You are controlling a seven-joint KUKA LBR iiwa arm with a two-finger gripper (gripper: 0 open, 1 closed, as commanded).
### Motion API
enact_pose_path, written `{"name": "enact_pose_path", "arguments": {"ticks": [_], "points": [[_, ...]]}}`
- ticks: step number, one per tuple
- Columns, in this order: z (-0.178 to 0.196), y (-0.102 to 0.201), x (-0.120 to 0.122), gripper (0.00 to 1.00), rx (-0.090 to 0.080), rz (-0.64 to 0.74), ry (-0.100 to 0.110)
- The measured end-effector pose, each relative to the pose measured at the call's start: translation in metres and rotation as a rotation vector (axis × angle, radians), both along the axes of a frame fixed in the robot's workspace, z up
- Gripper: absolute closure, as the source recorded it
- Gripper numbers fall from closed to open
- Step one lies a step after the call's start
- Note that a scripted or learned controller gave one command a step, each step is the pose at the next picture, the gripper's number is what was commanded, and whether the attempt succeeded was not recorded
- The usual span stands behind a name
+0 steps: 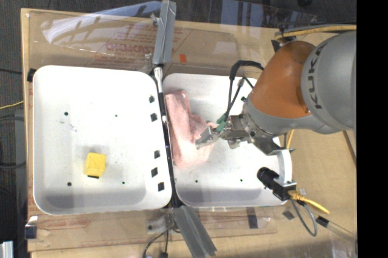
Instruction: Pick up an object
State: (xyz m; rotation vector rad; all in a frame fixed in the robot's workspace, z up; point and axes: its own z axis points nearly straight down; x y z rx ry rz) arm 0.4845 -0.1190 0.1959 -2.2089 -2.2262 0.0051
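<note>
Overhead view of the worktop. The left bin holds a small yellow block near its lower edge; the right bin holds a pink cloth-like object along its left wall. The claw sits at the cloth's right edge; whether it is released or clenched cannot be told. A sound pick likely calls for centring over the cloth's bulk, descending fully, then closing before any lift.

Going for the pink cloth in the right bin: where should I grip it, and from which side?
Probably the pink cloth's middle, from straight above. It lies flat and elongated along the right bin's left wall, so its wall side is blocked; pinching across its narrow width looks best. The gripper sits at its right edge.
</note>
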Motion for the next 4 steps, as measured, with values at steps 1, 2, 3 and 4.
{"name": "enact_pose_path", "arguments": {"ticks": [1, 2, 3, 4], "points": [[-0.104, 0.013, 0.076, 0.0, -0.004, -0.137, -0.004], [-0.104, -0.024, 0.133, 0.0, -0.001, -0.162, -0.003], [-0.095, -0.022, 0.133, 1.0, 0.0, -0.154, 0.001], [-0.004, 0.039, 0.166, 1.0, -0.001, -0.028, -0.004]]}}
